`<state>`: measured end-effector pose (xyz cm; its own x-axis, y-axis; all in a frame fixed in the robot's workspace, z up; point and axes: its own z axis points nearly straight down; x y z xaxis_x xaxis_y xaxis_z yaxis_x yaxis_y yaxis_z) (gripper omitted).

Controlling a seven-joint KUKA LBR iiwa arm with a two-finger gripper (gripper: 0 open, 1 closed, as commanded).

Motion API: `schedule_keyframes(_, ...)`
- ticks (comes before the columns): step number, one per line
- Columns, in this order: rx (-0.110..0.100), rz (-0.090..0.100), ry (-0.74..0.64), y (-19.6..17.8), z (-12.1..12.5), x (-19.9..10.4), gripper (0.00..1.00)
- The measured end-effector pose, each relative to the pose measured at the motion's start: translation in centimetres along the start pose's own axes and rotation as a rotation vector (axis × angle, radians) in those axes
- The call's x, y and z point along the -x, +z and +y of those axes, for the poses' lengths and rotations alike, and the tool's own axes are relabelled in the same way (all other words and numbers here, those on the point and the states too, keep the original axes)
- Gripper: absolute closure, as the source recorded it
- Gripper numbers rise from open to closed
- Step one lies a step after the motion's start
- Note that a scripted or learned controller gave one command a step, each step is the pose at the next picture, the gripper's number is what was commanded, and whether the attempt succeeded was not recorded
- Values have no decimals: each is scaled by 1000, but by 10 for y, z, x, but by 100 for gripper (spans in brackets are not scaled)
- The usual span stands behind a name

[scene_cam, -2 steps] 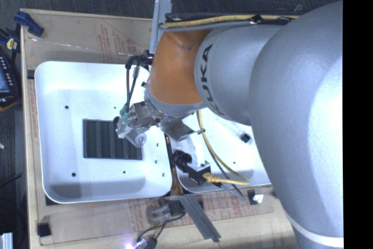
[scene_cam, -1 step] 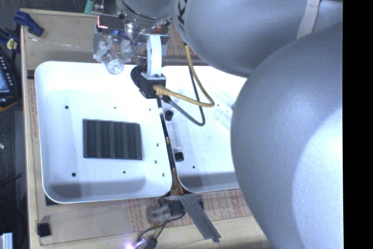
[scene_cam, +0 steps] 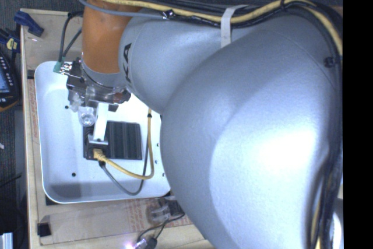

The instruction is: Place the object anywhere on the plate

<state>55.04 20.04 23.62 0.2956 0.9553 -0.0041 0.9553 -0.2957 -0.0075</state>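
The grey arm with its orange band (scene_cam: 105,26) reaches in from the right and covers most of the view. Its gripper (scene_cam: 87,116) hangs low over the left part of a white bin (scene_cam: 58,183), close to the bin's floor. The arm's bulk hides the right side of this bin and everything beyond it. The bin floor that shows around the gripper is bare white.
The wooden bench (scene_cam: 87,218) frames the bin at the front and left. A blue clamp (scene_cam: 26,21) sits at the bench's far left corner. A dark device (scene_cam: 7,81) lies off the left edge, and small cables (scene_cam: 157,213) lie by the front edge.
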Motion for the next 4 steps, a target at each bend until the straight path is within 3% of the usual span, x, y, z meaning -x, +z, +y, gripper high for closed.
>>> schedule_keyframes(1, 6, 4, -226, -130, -3, 74, 100)
schedule_keyframes(2, 1, 0, 38, -58, -61, 35, 100)
schedule_keyframes(3, 2, 0, -100, -51, -48, 100, 100)
schedule_keyframes(4, 3, 3, 423, -53, 19, 64, 100)
